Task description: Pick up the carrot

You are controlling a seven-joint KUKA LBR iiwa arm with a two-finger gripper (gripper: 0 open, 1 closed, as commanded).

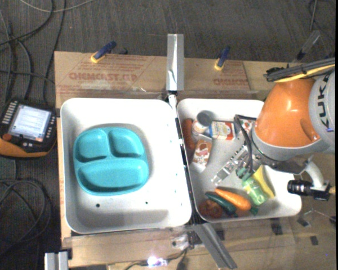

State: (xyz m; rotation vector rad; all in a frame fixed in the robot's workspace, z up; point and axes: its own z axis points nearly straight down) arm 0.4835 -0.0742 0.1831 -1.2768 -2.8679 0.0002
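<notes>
1. We see the gripper [235, 163] low in the right bin [281, 210], its metal fingers slanting down and toward the left bin [124, 218]; we cannot tell whether they are parted or closed, and nothing shows between them.
2. The carrot [235, 198] lies below the gripper in the view, toward the bin's near wall and close to it but apart from the fingers, so we judge the pick not yet made.
3. The main risk, in our judgement, is a wrong grab: a green and yellow item [257, 187] sits just beside the carrot on the arm's side, and a dark red piece [212, 208] touches or nearly touches its leafy end. A descent slightly off line could close on either.
4. A second risk is a slip. The carrot tapers, so a grip near the thin end could squeeze it out sideways.
5. A third is the near wall, which may block a finger from going down on that side of the carrot.
6. The carrot looks bright orange and smooth, lying flat and slightly tilted, with a dark green top pointing away from the arm.
</notes>
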